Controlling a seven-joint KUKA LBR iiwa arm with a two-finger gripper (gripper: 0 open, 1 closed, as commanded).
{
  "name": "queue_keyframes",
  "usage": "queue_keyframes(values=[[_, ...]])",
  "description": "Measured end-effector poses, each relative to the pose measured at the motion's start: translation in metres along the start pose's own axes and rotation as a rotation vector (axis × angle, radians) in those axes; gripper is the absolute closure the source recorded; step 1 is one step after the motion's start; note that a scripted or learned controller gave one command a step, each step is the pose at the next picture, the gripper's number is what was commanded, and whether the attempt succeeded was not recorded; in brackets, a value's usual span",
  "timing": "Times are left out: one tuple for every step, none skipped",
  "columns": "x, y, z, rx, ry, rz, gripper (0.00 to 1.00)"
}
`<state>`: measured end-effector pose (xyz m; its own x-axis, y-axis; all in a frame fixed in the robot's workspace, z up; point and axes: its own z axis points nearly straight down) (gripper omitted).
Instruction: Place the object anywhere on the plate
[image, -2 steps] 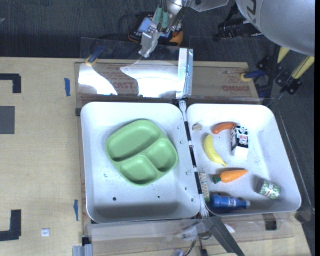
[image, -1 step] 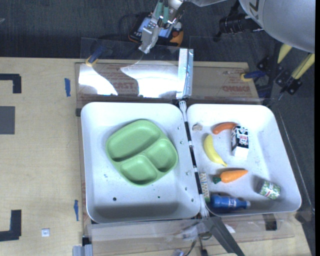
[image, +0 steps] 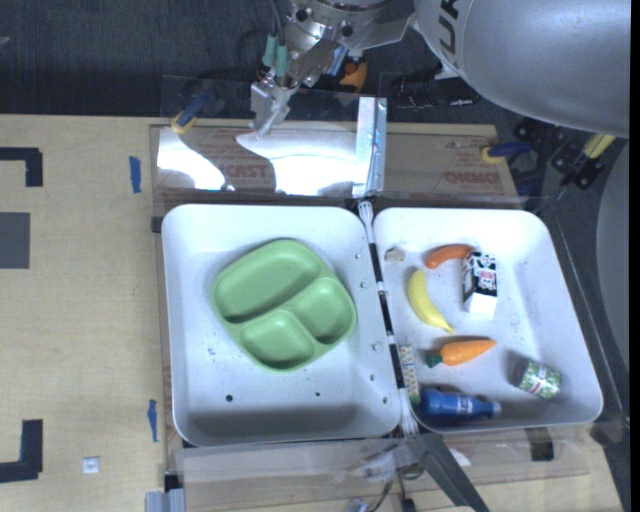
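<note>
A green plate (image: 285, 300) with three compartments lies in the left white bin (image: 190, 300), and nothing rests on it. My gripper (image: 268, 104) hangs high beyond the far edge of the left bin, over the shiny back panel, well away from the plate. I see no object in it. The right bin (image: 560, 300) holds a yellow banana (image: 428, 300), an orange sausage-shaped piece (image: 450, 255), a small black and white carton (image: 481, 279), a toy carrot (image: 466, 351), a green can (image: 538, 379) and a blue bottle (image: 458, 404).
A metal divider (image: 370, 150) stands upright behind the seam between the bins. The grey arm (image: 540, 50) crosses the top right corner. Wooden bench surface with black and blue tape marks lies to the left.
</note>
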<state>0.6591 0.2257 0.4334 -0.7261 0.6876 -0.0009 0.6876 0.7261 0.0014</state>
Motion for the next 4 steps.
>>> queue_keyframes(values=[[0.001,0.001,-0.012,-0.005,-0.004,-0.002,1.00],[0.001,0.002,-0.023,-0.011,-0.008,-0.004,1.00],[0.001,0.004,-0.035,-0.017,-0.013,-0.005,1.00],[0.001,0.005,-0.047,-0.023,-0.018,-0.007,1.00]])
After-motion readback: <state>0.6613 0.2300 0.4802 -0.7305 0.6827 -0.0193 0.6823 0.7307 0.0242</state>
